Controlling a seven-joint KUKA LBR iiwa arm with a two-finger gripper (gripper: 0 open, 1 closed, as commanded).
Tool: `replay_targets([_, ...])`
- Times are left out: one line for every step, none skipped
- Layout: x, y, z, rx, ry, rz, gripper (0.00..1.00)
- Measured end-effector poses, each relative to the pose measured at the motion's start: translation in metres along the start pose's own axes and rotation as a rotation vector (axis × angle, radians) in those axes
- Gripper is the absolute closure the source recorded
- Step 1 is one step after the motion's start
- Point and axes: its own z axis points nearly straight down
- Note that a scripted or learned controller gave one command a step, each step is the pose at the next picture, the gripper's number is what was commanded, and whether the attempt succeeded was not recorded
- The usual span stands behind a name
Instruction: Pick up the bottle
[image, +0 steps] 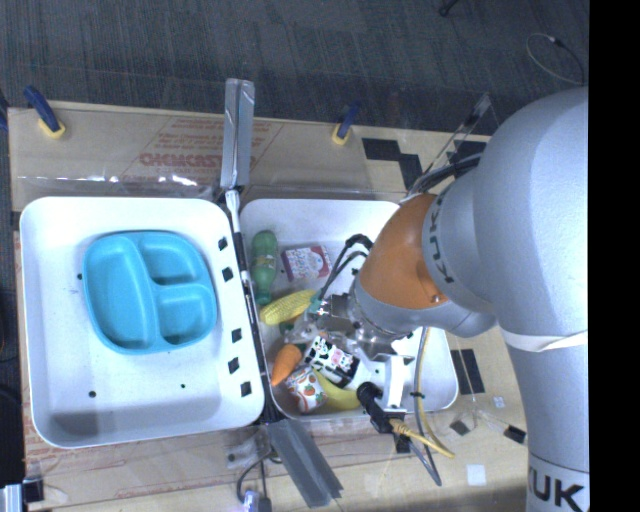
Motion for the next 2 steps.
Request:
replay_targets([0.005, 0.033, -0.108, -0.001, 0.0, 0.029, 0.0])
replay_targets([0.013, 0.009, -0.005, -0.009, 0.002, 0.116, 0.0])
